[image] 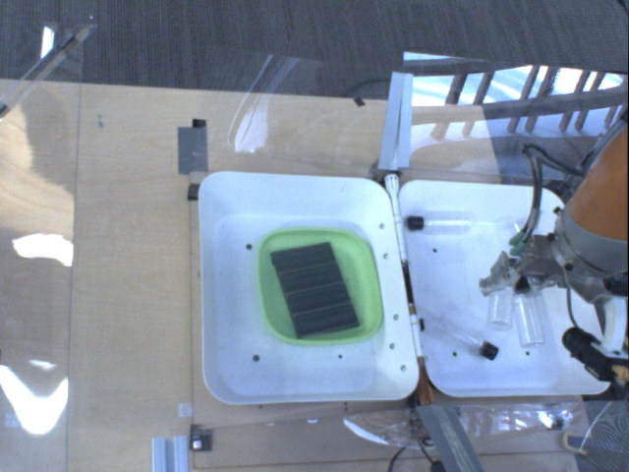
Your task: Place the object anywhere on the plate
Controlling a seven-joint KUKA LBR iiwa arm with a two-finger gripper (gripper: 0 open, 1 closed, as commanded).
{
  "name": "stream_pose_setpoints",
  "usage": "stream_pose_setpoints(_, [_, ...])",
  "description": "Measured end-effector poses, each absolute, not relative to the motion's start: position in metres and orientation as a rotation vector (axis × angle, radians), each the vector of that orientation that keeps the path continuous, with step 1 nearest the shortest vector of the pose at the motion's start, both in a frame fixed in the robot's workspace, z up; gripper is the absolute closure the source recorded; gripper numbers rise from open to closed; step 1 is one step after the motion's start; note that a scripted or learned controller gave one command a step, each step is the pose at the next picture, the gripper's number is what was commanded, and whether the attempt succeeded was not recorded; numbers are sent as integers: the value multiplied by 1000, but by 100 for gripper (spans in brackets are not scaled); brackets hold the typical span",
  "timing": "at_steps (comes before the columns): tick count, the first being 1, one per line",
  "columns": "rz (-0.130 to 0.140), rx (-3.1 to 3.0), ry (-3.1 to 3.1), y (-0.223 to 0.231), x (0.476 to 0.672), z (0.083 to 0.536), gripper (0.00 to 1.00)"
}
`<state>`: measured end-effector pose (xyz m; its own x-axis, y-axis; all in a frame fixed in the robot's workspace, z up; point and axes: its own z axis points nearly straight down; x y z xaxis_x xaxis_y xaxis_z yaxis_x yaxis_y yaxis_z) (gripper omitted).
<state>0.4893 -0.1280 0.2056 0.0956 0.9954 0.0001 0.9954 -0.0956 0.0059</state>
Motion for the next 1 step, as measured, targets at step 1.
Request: stream_pose_setpoints(1, [7, 2195, 2242, 9, 489, 222, 100])
